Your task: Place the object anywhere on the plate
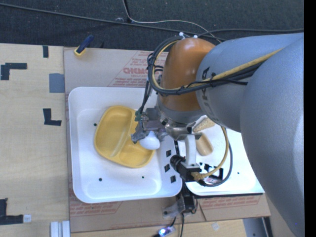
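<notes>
White rounded object [150,142] at the right rim of the yellow plate [116,135], clamped between the fingers of the gripper [144,136]. Plate lies in the left white bin [81,177] on the table [29,147].

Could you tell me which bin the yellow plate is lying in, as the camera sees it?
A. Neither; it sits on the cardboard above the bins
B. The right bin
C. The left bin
C: the yellow plate lies inside the left bin, with the gripper at the plate's right edge.
</notes>
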`<act>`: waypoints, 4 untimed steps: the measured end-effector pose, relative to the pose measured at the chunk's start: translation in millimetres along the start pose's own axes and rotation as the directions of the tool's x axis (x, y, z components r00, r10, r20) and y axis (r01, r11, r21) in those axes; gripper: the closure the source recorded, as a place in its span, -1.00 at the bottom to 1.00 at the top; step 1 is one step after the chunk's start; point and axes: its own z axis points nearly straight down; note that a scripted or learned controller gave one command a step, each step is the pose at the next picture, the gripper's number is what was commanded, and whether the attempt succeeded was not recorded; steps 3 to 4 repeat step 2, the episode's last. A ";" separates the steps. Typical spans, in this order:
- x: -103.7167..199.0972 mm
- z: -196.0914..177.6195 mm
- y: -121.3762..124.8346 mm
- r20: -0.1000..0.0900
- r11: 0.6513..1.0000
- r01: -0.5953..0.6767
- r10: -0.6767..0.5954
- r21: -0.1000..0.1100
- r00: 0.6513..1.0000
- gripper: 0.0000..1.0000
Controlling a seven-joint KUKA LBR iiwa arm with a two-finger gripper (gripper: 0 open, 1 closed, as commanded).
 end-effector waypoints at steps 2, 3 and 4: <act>-4.2 0.1 -0.6 0.003 1.000 -0.005 0.005 0.000 1.000 -1.00; -4.2 0.1 -0.6 0.003 1.000 -0.005 0.005 0.000 1.000 -1.00; -4.2 0.1 -0.6 0.003 1.000 -0.005 0.005 0.000 1.000 -1.00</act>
